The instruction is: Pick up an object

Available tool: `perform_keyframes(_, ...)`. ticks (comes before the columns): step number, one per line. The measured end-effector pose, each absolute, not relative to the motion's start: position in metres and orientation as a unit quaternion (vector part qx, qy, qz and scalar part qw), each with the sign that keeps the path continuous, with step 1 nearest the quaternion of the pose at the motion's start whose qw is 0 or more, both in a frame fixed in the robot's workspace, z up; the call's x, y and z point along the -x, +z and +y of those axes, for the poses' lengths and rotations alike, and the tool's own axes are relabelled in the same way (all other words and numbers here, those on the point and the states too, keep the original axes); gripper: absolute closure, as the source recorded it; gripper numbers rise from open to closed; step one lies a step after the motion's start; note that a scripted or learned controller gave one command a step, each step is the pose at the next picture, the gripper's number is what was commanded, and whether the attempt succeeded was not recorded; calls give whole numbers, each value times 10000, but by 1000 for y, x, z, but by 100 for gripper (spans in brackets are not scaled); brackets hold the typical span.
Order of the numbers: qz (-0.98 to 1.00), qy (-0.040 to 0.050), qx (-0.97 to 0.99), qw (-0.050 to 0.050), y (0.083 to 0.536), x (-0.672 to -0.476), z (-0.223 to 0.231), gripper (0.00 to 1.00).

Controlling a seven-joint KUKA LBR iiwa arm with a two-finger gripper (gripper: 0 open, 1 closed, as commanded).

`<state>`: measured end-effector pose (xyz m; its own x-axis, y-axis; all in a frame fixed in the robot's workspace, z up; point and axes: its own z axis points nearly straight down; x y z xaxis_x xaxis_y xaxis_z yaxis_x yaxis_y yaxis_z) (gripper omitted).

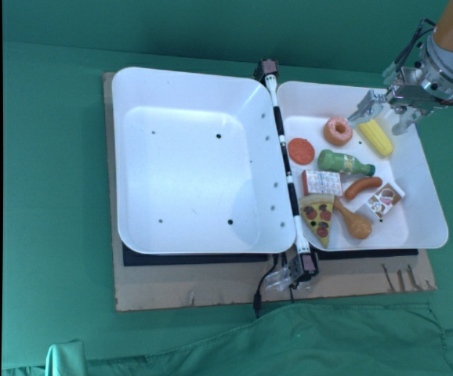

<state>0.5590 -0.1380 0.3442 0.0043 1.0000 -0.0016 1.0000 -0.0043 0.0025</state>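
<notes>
claw (383, 116): spread, hanging over corn (375, 137), upper right of frame, nothing pinched
risk: corn rolls off one finger; donut (338, 131) just beside could get nudged
edges: right bin (426, 186) far rim close behind claw
room: left bin (187, 171) wide open; lower toys crowded

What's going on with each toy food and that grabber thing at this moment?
Gripper: jaws open, above the corn, holding nothing.
Corn: lying flat in the right bin.
Donut: flat, beside the corn.
Green bottle: on its side.
Sausage: lying flat.
Pizza slice: flat, tip toward the bin's near edge.
Drumstick: lying beside the pizza slice.
</notes>
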Motion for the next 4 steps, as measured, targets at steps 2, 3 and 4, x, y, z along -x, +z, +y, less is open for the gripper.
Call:
perform_keyframes(2,7055,-16,-7088,-11,226,-552,-145,0)
perform_keyframes(3,7054,59,-7086,151,205,-558,-150,0)
perform_keyframes(4,7039,70,-7100,183,217,-559,-151,100)
